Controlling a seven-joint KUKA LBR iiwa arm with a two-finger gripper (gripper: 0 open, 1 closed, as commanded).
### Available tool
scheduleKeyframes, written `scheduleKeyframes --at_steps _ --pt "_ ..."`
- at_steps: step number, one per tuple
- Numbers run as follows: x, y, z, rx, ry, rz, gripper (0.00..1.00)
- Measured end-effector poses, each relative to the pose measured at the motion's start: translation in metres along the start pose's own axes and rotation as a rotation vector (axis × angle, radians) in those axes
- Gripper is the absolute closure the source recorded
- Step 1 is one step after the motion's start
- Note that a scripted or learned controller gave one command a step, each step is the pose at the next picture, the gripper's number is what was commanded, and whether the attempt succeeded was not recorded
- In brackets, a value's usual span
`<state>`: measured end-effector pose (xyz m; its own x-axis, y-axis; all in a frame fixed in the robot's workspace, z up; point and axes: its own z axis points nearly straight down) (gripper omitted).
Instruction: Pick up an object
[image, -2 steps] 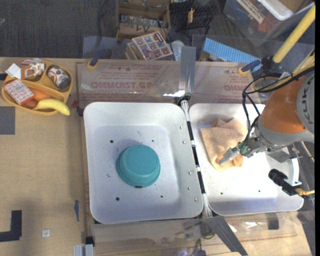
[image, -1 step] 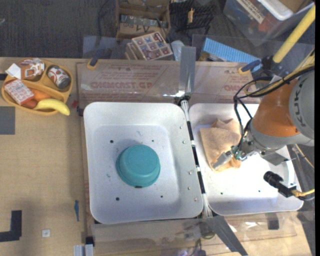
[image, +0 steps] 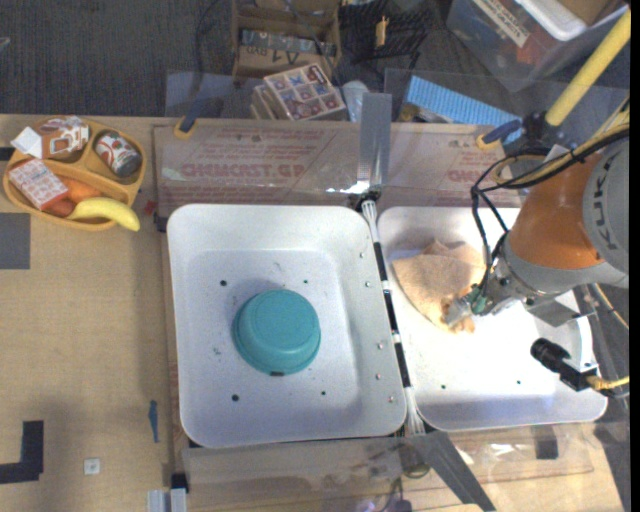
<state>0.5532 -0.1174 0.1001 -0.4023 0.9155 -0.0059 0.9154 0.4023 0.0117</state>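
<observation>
The tan cloth (image: 436, 277) lies crumpled in the upper left part of the right bin (image: 500, 390), flat on its floor and close to the wall shared with the left bin (image: 195, 300), where a teal bowl (image: 278, 331) sits upside down. The gripper (image: 466, 311) is down at the cloth's lower right edge, but you can't tell its state from here, and nothing looks lifted, so judge the pick as not yet done: grasp and raise are both left
</observation>
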Motion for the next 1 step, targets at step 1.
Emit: scheduleKeyframes --at_steps 1 --pt "0.0452 0.0674 -0.0849 0.007 0.003 -0.24 1.0"
